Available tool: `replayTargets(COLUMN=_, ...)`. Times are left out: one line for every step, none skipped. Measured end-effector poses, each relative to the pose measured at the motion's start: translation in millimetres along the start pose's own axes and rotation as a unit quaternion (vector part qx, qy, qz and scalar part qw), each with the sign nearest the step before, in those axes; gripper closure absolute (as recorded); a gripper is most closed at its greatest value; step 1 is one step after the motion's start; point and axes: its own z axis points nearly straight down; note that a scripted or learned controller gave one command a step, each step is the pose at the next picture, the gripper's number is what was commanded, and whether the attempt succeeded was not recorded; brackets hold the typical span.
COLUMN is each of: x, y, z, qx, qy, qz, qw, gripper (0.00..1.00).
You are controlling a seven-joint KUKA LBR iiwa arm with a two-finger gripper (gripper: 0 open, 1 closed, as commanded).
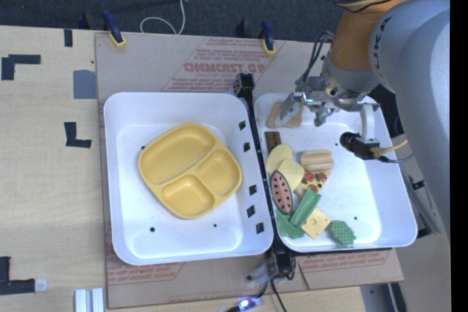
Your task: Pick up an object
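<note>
We read this as approach. The gripper [306, 107] hangs over the right bin [380, 193], fingers spread, nothing between them. A tan piece [282, 115] sits beside its left finger. Next: centre, descend, close.

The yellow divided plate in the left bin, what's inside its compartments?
Nothing shows in any of the three compartments of the yellow divided plate; bare yellow plastic. It lies in the left bin. What lies beneath the plate is covered.

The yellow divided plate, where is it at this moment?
The yellow divided plate lies in the left white bin, near its middle, across the central divider from the toy food pile in the right bin.
</note>
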Motion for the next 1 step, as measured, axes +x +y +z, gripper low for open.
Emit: replayTargets(x=0.4, y=20.3, z=68.5, qx=0.001, qy=-0.001, qz=-0.002, qw=1.0000, gripper=0.00)
